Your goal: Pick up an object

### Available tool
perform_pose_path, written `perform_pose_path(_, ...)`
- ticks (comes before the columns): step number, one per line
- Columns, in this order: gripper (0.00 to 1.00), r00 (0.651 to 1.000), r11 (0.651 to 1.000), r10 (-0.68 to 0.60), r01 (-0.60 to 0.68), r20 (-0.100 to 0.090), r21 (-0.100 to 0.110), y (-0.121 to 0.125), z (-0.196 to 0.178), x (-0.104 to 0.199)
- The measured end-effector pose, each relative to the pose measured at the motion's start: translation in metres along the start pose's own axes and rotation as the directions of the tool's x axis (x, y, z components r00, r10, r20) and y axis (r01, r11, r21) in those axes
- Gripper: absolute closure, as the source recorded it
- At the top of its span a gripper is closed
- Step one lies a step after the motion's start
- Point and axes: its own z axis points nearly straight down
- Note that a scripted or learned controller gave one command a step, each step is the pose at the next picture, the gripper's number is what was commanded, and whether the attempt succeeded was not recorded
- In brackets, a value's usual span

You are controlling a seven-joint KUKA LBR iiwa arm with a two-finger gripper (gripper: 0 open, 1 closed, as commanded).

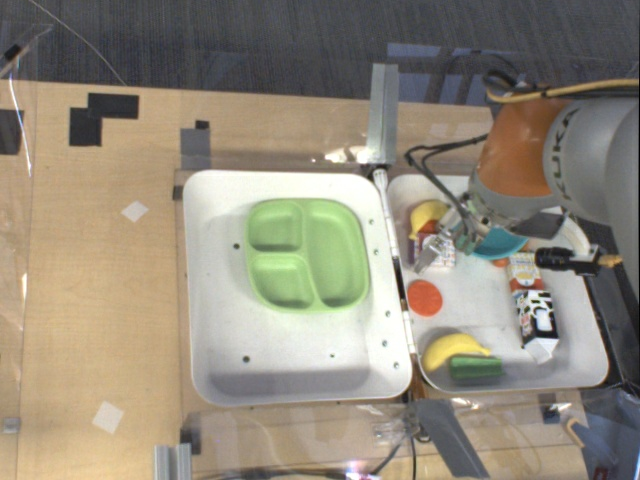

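The left bin [215, 268] offers open floor around the green tray [305, 253]; the right bin [580, 363] is crowded.

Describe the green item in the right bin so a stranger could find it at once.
Start at the right bin, the one the arm reaches into, and go to its near left corner. There a dark green cylinder-like piece lies on its side against a yellow banana-shaped item. It is that bin's only dark green object.

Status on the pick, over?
Gripper low in right bin, among yellow toy and orange disc. No grasp visible. Green tray in left bin.
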Motion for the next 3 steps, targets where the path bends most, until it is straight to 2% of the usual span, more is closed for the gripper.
perform_pose_path(1, 0.0, 0.991, 0.991, 0.136, -0.136, -0.009, 0.008, 0.0, 0.005, 0.001)
perform_pose_path(2, 0.0, 0.932, 0.932, 0.363, -0.363, -0.009, 0.008, -0.009, 0.005, -0.004)
perform_pose_path(3, 0.0, 0.806, 0.806, 0.591, -0.591, -0.006, 0.013, 0.002, 0.006, -0.014)
